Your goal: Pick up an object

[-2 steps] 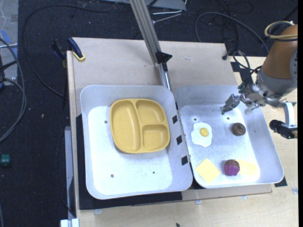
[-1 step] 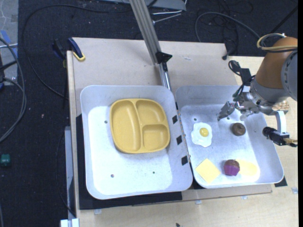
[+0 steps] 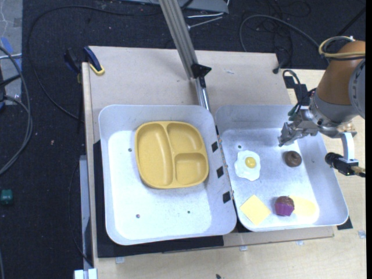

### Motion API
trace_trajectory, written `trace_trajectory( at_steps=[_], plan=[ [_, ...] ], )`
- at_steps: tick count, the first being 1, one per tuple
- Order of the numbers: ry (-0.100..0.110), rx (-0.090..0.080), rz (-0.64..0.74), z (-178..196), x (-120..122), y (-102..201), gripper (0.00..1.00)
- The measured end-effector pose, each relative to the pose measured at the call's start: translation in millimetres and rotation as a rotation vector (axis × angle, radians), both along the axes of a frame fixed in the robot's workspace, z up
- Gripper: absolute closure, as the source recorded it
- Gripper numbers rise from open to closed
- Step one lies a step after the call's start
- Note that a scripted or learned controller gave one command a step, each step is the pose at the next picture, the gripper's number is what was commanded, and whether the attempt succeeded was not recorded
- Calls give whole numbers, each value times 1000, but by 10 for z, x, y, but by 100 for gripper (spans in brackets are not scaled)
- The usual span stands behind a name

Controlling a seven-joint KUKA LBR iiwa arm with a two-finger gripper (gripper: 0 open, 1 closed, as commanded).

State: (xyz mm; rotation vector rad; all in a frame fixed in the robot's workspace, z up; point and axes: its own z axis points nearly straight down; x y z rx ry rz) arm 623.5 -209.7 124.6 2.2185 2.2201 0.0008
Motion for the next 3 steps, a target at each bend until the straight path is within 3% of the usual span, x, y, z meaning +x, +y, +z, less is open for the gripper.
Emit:
trace_trajectory(
  at_steps=[1, 2, 3],
  plan=[
    [-4, -1, -1, 614, 25, -73, 100],
    [-1, 1, 1, 854, 33, -73, 100],
    [4, 2, 4, 792, -181, 439, 100]
  ],
)
